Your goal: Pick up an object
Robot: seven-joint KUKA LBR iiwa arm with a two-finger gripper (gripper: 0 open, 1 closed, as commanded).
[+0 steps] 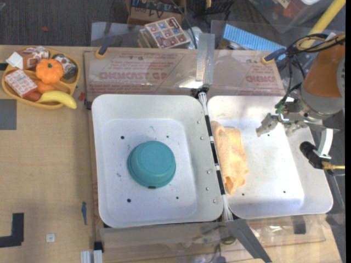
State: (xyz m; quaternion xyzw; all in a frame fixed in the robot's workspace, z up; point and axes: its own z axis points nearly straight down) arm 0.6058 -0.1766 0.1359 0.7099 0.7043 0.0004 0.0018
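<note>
The left bin is holding a teal bowl lying upside down at its middle, and the right bin is holding an orange cloth bunched along its left wall. The gripper is hovering over the right bin's far side, right of the cloth; its jaws are standing apart and clasping nothing, so the whole pick is waiting to be done.

Two white bins sat side by side on the surface: the left bin held one teal bowl, the right bin one orange cloth. At the surface's far-left corner, one yellow dish carried one banana and one small pumpkin.
</note>
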